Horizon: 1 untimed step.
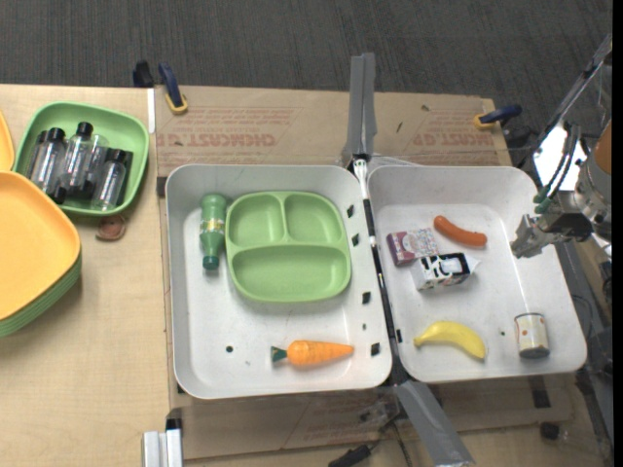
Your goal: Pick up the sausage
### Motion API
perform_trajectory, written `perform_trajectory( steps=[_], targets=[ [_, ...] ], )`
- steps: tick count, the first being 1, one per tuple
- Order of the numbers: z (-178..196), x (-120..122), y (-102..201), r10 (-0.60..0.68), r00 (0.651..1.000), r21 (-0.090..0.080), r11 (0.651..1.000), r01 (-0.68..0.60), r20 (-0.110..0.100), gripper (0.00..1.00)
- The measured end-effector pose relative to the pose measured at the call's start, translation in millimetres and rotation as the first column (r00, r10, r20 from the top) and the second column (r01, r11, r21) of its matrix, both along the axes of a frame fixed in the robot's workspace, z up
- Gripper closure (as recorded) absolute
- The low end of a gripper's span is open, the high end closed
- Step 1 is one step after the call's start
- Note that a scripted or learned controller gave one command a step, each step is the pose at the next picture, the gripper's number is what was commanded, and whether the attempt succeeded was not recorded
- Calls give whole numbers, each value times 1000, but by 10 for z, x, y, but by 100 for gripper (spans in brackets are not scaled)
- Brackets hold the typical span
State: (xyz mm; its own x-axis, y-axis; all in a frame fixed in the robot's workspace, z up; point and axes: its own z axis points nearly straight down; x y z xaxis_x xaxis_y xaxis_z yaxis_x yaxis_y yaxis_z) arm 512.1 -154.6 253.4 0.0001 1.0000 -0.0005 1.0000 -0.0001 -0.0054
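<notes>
The sausage (458, 231) is a small orange-red link lying in the upper middle of the right bin (487, 185). My gripper (527, 240) hangs at that bin's right rim, to the right of the sausage and apart from it. Nothing shows between its tips.
The right bin also holds a purple carton (413, 246), a black-and-white carton (444, 270), a banana (452, 339) and a small can (531, 336). The left bin has a green divided plate (288, 245), a green bottle (212, 229) and a carrot (313, 353). A green tray of bottles (84, 157) and orange plates (34, 256) sit at left.
</notes>
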Motion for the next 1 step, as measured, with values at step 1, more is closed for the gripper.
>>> perform_trajectory(
  steps=[1],
  targets=[
    [-206, 458, 107, 180, 984, 0, 984, -180, 4, 100]
  ],
)
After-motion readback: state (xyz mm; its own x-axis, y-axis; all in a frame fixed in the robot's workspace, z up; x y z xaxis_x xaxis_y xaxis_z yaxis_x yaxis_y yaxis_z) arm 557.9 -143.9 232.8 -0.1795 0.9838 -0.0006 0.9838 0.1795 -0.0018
